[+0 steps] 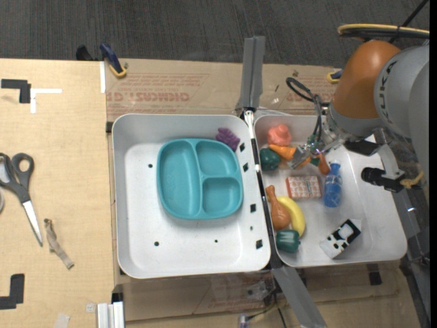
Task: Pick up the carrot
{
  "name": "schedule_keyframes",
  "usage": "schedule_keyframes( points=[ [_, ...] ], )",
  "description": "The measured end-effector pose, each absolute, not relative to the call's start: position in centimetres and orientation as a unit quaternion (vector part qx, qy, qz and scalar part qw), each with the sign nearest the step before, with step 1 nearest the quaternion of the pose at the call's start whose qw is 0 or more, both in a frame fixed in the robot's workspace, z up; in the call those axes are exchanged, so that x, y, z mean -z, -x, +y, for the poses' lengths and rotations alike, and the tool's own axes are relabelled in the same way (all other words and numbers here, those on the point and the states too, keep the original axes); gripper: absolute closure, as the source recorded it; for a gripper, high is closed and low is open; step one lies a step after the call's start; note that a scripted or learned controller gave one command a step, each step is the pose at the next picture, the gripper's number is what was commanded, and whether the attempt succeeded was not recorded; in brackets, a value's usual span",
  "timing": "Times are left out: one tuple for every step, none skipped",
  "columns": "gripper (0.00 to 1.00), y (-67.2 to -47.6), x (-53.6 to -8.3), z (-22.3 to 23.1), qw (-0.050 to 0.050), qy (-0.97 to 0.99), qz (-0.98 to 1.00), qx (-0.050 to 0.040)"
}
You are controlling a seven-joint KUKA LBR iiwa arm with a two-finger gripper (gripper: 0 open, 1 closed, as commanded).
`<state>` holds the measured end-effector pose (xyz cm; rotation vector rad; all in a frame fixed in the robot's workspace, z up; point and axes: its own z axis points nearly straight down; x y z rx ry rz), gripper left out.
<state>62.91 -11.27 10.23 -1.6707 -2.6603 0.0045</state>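
- Camera view: my gripper [315, 149] sits low in the right bin [372, 248], right at the carrot [292, 152]; can't tell its grip state.
- Carrot lies just right of the bin divider [251, 125], beside a green pepper [269, 159].
- I'd centre on the carrot's middle and avoid the pepper.
- Count: two bins, one carrot, one teal tray [201, 178], one banana [295, 212].

Cardboard sheet [171, 87] behind bins: red printed lettering, reversed, unreadable. Small packet [303, 187]: print too small.
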Motion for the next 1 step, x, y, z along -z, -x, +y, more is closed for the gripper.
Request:
schedule_keyframes(
  points=[
    [1.00, -57.48, -19.16, -6.19, 0.000, 0.596, -0.803, -0.0006]
  ],
)
